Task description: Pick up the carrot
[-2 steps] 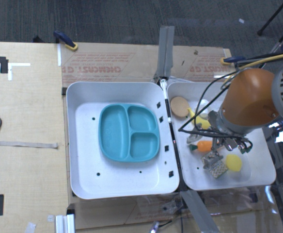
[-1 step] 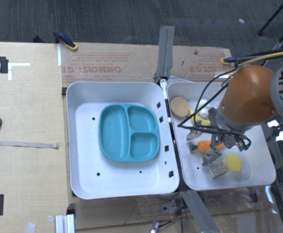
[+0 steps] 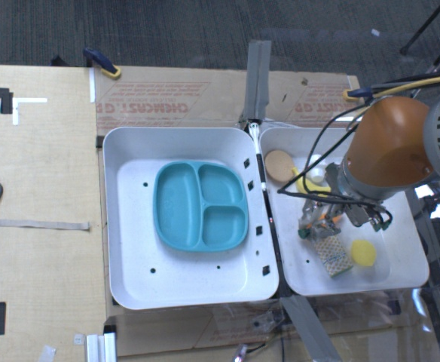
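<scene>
Sponge nearest, carrot above it, its axis unclear under gripper

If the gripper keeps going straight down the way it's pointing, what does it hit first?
Most likely the carrot, which lies right under the gripper in the right bin. Depth is hard to judge from above, so it may already be touching. The sponge sits just beside that line.
</scene>
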Available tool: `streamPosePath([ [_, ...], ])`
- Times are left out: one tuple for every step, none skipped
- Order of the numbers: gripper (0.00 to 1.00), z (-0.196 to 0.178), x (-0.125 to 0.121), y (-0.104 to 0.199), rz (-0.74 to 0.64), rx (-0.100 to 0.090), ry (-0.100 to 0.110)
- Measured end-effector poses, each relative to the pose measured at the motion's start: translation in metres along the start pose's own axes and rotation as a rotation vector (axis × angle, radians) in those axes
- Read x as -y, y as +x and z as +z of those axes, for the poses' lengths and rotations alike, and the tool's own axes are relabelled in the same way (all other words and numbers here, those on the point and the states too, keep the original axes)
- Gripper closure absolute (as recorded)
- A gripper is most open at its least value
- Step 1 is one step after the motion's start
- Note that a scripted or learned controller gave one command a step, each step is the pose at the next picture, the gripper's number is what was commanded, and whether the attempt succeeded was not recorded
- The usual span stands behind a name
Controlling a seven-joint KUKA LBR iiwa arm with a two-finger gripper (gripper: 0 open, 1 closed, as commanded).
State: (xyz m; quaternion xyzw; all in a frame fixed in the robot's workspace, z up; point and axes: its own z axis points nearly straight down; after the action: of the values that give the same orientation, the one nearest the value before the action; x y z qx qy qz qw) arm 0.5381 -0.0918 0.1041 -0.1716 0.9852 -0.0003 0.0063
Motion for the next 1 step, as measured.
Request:
streamPosePath([
  [1.0, -0.0878, -0.0166, -0.0985, 0.232, -0.007, -0.001],
])
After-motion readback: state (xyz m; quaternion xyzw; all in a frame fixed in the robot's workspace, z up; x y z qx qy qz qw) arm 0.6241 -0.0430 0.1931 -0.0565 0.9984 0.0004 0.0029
